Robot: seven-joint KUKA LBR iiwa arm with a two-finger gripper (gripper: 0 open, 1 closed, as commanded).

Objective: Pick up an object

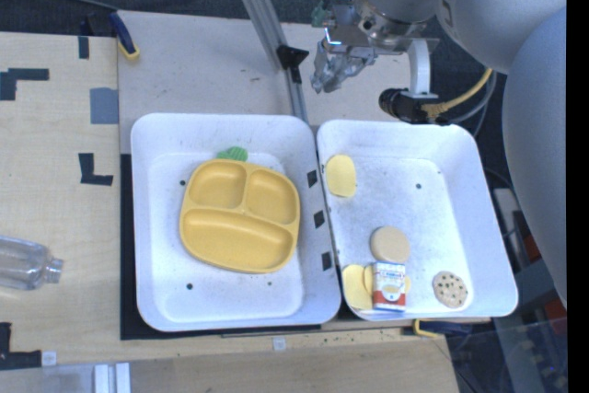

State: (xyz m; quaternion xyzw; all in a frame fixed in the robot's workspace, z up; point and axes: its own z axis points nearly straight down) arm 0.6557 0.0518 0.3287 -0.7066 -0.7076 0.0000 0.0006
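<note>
- Hand [329,74] above the bins' far edge; finger state unreadable.
- Cookie [450,289], carton [391,284], round biscuit [390,245] in right bin [460,198], well below hand.
- Green item [234,154] mostly hidden behind yellow tray [241,214].

The gripper [329,76] hangs above the right bin's [460,198] far-left corner. A yellow divided plate [241,214] fills the left bin [156,198]; a cookie [450,289] lies near the right bin's near-right corner.

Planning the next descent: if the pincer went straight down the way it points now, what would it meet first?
Probably bare bench just beyond the bins' far rims, not the right bin. The pincer hangs above that strip, though depth is unclear.
</note>
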